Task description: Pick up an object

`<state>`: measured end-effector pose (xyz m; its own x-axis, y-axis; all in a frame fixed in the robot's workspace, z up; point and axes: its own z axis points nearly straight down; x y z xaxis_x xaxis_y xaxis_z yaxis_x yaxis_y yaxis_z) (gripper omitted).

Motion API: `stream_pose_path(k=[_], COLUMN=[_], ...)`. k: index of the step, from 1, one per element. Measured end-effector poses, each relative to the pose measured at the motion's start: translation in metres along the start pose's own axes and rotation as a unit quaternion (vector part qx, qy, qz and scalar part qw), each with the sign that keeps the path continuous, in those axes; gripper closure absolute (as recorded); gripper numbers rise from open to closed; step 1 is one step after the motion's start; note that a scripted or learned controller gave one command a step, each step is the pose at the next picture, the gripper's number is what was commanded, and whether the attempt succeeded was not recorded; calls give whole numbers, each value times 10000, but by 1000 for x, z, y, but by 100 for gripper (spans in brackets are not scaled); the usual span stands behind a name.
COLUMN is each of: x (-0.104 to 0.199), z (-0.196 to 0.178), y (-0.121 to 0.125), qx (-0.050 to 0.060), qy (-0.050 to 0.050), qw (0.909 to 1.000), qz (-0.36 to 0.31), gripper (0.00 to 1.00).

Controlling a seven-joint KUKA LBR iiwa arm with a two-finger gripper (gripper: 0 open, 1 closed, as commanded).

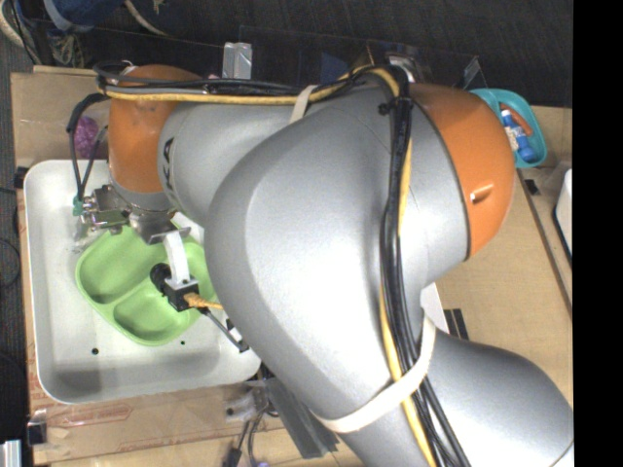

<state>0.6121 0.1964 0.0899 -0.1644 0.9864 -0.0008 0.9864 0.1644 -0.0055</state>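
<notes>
Pincer sits over the left white bin, at the upper rim of the green two-pocket dish; open or closed, can't tell. Dish lies flat in bin, arm covering its right side.

A green divided dish lies inside the white bin, toward its middle; the grey arm reaches over the bin's right side

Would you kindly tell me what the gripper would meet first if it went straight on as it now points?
Probably the green divided dish in the white bin: the gripper sits over its upper rim, though depth is unclear.
</notes>
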Motion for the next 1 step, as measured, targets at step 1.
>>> stream_pose_path(k=[1], x=[-67], z=[-82], y=[34], qx=[-23], qy=[5], qw=[9993], qz=[-384], gripper=[0])
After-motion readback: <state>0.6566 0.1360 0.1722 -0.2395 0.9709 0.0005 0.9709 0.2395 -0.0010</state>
